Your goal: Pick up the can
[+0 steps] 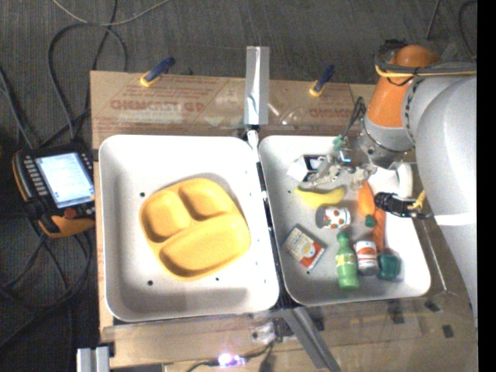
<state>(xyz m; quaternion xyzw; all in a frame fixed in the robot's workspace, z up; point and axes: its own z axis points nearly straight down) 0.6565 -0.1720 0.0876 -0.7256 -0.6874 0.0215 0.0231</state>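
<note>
claw (335, 163) over right bin (291, 281) | can (366, 256) near front | yellow tray (195, 227) in left bin (116, 208)

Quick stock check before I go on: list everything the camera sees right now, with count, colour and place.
Bins: two, white, side by side on the bench.
Divided tray: one, yellow, left bin.
Can: one, red label, right bin, front.
Bottle: one, green, left of the can.
Banana: one, yellow, right bin.
Carrot: one, orange, right bin.
Small box: one, red and white, right bin.
Tablet: one, lit screen, left of the bench.
Clamps: two, blue and yellow, bench's far edge.
Arm: one, grey and orange, pincer over the right bin's far end.
</note>
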